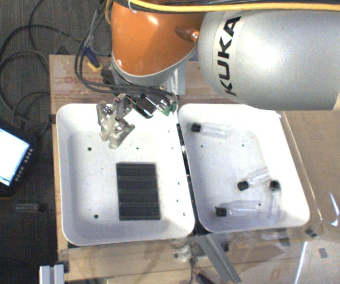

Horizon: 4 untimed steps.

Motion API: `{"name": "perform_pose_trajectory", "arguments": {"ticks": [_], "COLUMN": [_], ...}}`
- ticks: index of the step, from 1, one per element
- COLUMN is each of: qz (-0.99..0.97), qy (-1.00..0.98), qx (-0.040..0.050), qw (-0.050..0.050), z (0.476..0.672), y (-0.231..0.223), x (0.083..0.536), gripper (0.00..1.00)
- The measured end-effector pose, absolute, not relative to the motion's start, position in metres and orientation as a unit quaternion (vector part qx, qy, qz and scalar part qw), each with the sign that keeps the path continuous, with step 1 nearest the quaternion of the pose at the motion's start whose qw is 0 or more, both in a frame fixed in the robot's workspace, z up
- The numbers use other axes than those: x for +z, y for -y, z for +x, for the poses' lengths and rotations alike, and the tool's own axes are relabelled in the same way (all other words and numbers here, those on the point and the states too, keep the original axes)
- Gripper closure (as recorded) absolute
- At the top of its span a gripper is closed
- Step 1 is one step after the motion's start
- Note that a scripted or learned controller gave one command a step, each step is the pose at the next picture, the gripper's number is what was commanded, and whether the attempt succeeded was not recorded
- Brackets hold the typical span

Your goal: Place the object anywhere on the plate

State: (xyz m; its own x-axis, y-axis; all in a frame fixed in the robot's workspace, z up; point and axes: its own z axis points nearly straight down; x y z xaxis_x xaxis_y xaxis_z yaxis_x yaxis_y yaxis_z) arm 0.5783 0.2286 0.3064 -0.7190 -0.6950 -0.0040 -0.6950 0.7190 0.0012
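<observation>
The pale wooden bench (69, 78) carries two shallow white plastic bins, touching along their inner rims. The left bin (75, 182) sits toward nine o'clock, the right bin (288, 158) toward three. Black cables (93, 78) trail over the bench's far edge at about eleven o'clock, behind the left bin.

dark carpet floor (10, 40), black cables (16, 64), wooden bench (69, 78), handheld screen (3, 157)

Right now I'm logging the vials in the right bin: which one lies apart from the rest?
The vial at the right bin's far-left corner, black cap pointing left. The other three cluster together near the front.
</observation>
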Motion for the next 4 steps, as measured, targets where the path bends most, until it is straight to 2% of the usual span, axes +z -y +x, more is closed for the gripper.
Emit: {"name": "perform_pose_trajectory", "arguments": {"ticks": [1, 2, 3, 4], "qz": [-0.411, -0.503, -0.628, -0.549], "qy": [-0.911, -0.865, -0.778, -0.836], "qx": [0.0025, 0.0016, 0.0012, 0.0026], "qw": [0.0, 0.001, 0.0, 0.002], "z": [0.494, 0.492, 0.483, 0.483], "y": [-0.207, -0.229, -0.219, -0.211], "x": [0.214, 0.246, 0.199, 0.242], "gripper": [1.0, 1.0, 1.0, 1.0]}}
